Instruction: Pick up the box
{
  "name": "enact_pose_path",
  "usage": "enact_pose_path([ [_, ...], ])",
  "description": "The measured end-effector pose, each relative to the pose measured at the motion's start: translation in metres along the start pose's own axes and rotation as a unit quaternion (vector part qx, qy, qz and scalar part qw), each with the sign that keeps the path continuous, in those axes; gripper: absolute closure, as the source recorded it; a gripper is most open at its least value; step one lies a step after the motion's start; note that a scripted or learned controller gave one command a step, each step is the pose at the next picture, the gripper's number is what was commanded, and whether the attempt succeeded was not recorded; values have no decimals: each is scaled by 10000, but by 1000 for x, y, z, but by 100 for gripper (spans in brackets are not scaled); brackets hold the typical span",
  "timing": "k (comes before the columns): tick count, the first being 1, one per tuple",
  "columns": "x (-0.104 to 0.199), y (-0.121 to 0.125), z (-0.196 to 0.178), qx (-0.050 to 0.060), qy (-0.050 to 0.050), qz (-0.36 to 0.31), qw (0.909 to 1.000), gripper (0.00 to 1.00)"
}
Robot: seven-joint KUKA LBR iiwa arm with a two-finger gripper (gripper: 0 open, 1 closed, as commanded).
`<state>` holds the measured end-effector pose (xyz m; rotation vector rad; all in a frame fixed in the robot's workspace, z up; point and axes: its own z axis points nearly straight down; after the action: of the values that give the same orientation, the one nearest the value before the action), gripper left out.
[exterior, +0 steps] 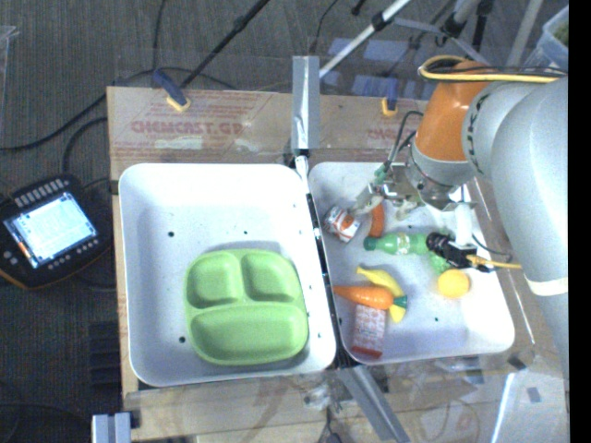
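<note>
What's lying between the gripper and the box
In the camera view, the green bottle, banana and carrot lie between the gripper and the box, all in the right bin.

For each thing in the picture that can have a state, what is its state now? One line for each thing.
box: lying flat in the right bin, not picked up.
carrot: lying just above the box.
banana: lying beside the carrot.
green bottle: on its side.
small can: tipped over by the bin's left wall.
green tray: flat in the left bin, compartments up.
pincer: low over the right bin's far end.
</note>
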<state>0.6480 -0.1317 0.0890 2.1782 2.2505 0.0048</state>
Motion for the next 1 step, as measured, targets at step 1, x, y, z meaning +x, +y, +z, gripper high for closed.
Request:
enact_pose_path([
  [1,35,-16,-1,2,4,-119,9999,0],
])
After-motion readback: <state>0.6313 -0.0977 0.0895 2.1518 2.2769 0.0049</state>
